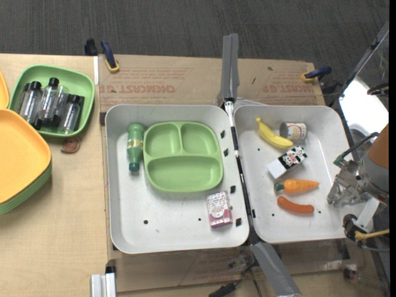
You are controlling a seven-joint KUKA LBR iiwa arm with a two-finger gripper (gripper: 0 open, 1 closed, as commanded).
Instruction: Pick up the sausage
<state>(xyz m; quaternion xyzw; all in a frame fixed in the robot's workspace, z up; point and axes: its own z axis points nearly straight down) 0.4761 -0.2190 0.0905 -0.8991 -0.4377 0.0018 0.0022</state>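
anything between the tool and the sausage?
Nothing visible. The tool sits at the right bin's right edge; the sausage lies to its left across bare bin floor. The carrot lies just above it, close.

The arm (377, 159) is cut off by the right picture edge; little beyond its wrist is visible. The gripper (344, 192) sits at the right bin's (328, 228) right rim, its fingers too cluttered to read. The stacked orange plates (21, 163) run off the left edge. Labels on the small bottles (49, 106) in the green tray (83, 85) are too small to read. Print on the pink carton (219, 210) is blurred. The can's (293, 130) label is illegible.
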